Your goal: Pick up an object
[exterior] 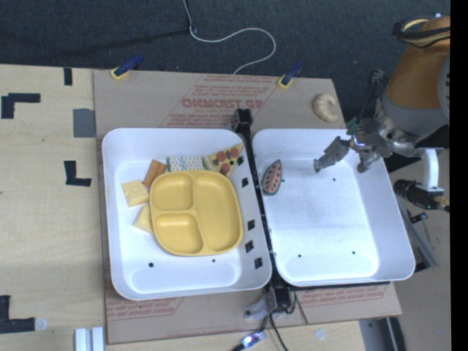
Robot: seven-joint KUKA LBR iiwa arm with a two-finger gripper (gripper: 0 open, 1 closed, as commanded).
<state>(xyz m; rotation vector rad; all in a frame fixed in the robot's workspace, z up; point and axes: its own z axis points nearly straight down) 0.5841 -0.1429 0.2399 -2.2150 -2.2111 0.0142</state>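
Camera view: gripper [346, 156] over right bin [380, 218], fingers spread, grasping nothing. Small oval brush [271, 177] beside divider; yellow sectioned plate [196, 212] in left bin [121, 196].

Grey arm [409, 115], orange band, dark gripper [348, 154].

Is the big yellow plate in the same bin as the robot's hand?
No, the yellow plate lies in the left bin, while the end effector hangs over the right bin.
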